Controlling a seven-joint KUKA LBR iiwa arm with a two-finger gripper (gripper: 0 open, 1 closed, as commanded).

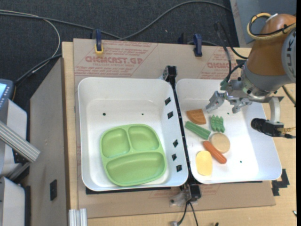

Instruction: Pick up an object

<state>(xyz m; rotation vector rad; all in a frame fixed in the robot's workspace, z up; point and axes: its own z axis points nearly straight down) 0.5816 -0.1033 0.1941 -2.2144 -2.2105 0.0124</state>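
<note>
The right bin holds several toy foods: an orange wedge, a long green piece, a small ridged green piece, a tan round disc, an orange carrot-like stick and a yellow piece. My gripper hangs over the far part of that bin, just above and right of the orange wedge. Its fingers are spread apart and open, with nothing between them.
The left bin holds a green divided plate. A black divider with clips runs between the bins. Blue clamps grip the cardboard base at the back. Cables trail across the dark floor behind.
</note>
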